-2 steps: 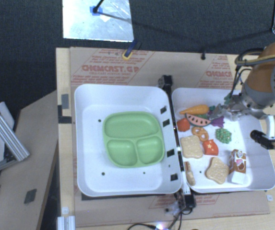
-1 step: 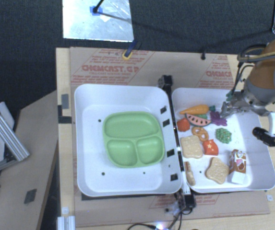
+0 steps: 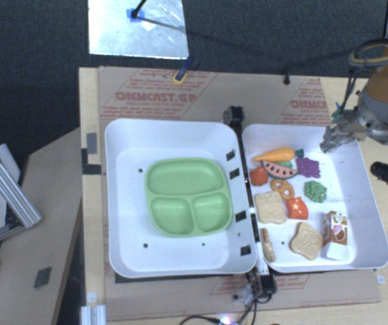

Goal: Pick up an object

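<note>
Orange carrot [image 3: 275, 156] lies lengthwise across right bin [image 3: 373, 212], far end; gripper [image 3: 332, 143] hovers just right of its leafy tip, holding nothing; finger spread cannot be told.

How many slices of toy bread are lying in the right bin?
2. One bread slice lies near the bin's left wall, beside the pretzel. The other bread slice lies nearer the front edge, left of the carton.

Green divided tray [image 3: 187, 196] in left white bin [image 3: 122, 147], foil sheet [image 3: 137, 19] beyond the bench
</note>
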Controlling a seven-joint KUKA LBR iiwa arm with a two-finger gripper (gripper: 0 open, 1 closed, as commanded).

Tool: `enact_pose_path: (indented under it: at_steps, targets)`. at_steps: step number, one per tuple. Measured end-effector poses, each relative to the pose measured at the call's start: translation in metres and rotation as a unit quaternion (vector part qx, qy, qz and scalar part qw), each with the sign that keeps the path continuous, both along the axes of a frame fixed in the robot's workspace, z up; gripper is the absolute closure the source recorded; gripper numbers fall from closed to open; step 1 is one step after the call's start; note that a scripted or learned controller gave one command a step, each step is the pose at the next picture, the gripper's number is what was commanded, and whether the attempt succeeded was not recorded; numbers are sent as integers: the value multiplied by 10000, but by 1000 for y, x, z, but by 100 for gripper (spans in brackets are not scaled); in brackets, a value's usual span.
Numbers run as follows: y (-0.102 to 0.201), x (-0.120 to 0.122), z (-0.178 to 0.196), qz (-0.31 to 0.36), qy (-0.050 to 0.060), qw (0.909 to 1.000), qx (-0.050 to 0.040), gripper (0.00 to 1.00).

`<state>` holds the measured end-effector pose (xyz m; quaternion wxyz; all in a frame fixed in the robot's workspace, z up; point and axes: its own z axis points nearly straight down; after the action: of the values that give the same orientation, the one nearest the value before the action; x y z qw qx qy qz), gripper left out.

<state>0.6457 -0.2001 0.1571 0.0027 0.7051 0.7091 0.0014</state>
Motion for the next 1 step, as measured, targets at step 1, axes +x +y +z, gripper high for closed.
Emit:
enact_pose_path:
  at_steps: [1]
  targets:
    - [-1,-9,53,-20,3,10000,1,100]
